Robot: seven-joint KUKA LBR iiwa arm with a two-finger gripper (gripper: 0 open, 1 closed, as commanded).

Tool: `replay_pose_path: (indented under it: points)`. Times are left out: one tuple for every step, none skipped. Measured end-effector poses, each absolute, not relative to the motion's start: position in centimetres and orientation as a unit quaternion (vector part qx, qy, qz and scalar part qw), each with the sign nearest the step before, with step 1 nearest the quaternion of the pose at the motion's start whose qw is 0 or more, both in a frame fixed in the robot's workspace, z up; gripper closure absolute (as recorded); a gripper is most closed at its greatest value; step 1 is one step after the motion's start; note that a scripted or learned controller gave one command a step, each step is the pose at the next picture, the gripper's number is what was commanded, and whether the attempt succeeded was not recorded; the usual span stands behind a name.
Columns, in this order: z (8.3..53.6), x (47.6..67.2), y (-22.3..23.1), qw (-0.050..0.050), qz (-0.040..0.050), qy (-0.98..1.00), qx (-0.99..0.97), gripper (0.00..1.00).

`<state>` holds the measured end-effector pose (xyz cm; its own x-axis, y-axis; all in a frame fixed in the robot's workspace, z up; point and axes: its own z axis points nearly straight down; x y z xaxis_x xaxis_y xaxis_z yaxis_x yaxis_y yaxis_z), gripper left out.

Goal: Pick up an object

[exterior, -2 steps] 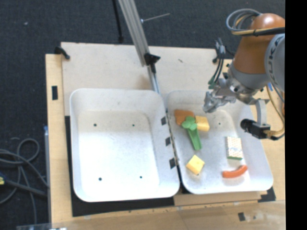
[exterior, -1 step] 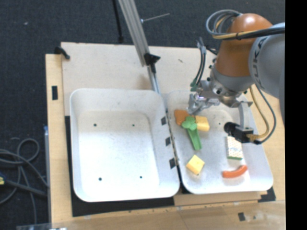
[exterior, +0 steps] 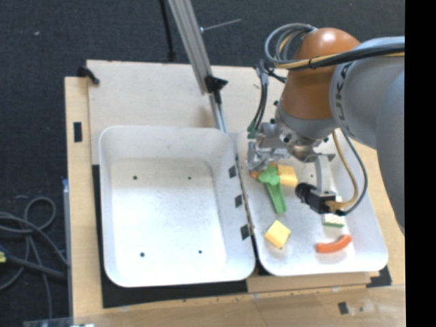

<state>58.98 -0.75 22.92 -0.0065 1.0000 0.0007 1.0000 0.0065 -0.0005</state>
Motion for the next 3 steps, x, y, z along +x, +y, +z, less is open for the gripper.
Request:
replay_pose_path:
  points:
    - [22.6,58.2,3.8,0.001,0.0000,-0.710,-0.705,1.00]
    - [22.4,56.2,8.4,0.001,0.0001,-0.710,-0.704,1.00]
    - [22.4,56.2,8.1,0.001,-0.0002,-0.708,-0.707,0.00]
